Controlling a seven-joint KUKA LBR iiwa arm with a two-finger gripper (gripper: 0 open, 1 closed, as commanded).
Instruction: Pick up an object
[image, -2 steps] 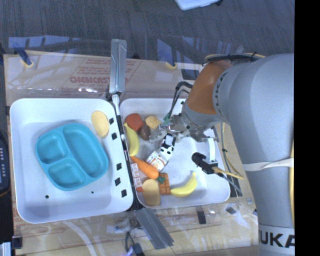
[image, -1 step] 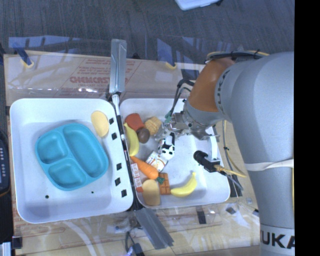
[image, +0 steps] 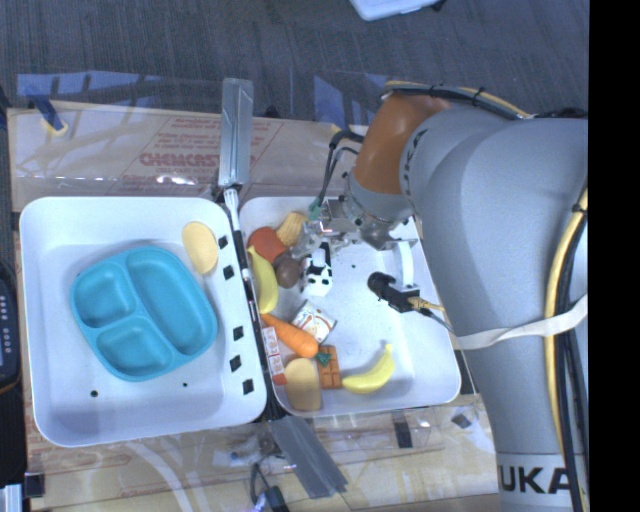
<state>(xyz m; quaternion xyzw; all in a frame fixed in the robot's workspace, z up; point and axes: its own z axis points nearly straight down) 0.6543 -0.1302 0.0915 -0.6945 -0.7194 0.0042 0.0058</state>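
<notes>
The big grey arm (image: 480, 200) with its orange band reaches over the right shallow white plastic bin (image: 435, 340), its gripper (image: 325, 235) low at that bin's far left; whether it is released or clenched cannot be told. Well to the gripper's left, the other white bin (image: 50, 330) holds a smooth turquoise three-compartment tray (image: 143, 312) and a pale yellow oval toy (image: 200, 247). Just below the gripper stands a small black-and-white cow figure (image: 318, 275). Left of it lie a red tomato (image: 266, 243) and a yellow banana (image: 265, 283), long axis running near-to-far. Further toward the near rim lie an orange carrot (image: 292, 337), pointing diagonally, and a curved second banana (image: 370, 372).
</notes>
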